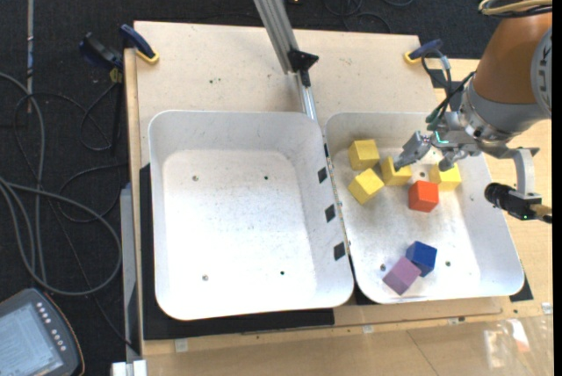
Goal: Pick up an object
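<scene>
While the orange block [423, 195] sits in the right bin [492, 278] just at six o'clock of the gripper [428, 156], whose spread fingers hold nothing, yellow blocks crowd close: one [397, 171] at nine o'clock, another [448, 177] at three. Descending here, a finger could likely strike a yellow neighbour and shove the cluster aside.

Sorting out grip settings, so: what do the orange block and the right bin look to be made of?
Orange block: probably painted wood or hard plastic; flat faces, crisp edges, matte even colour. Right bin: likely thin moulded plastic; smooth white surface with rounded corners, a raised lip, and dark speckles that look like scuffs or dirt. Neither is certain from the look alone.
</scene>
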`<state>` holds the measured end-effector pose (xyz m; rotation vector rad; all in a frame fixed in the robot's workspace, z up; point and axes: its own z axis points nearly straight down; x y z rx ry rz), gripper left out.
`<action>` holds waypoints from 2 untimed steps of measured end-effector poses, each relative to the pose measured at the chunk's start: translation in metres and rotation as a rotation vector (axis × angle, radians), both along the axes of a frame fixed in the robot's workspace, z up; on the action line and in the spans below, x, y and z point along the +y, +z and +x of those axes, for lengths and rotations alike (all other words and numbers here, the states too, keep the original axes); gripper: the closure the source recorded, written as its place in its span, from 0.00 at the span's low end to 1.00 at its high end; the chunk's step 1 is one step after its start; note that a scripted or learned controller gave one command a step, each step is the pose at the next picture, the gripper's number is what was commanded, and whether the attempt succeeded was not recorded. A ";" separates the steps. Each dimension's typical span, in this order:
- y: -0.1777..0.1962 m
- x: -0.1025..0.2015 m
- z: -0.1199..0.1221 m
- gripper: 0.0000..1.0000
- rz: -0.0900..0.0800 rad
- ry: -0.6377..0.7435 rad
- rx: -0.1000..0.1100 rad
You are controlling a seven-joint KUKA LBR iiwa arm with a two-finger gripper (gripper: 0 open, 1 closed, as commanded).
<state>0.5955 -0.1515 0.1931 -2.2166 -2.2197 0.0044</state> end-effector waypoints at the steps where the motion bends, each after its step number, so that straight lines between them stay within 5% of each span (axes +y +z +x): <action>1: 0.003 0.000 0.001 0.00 -0.001 0.000 -0.005; 2: -0.059 0.005 0.004 0.00 -0.001 0.000 -0.001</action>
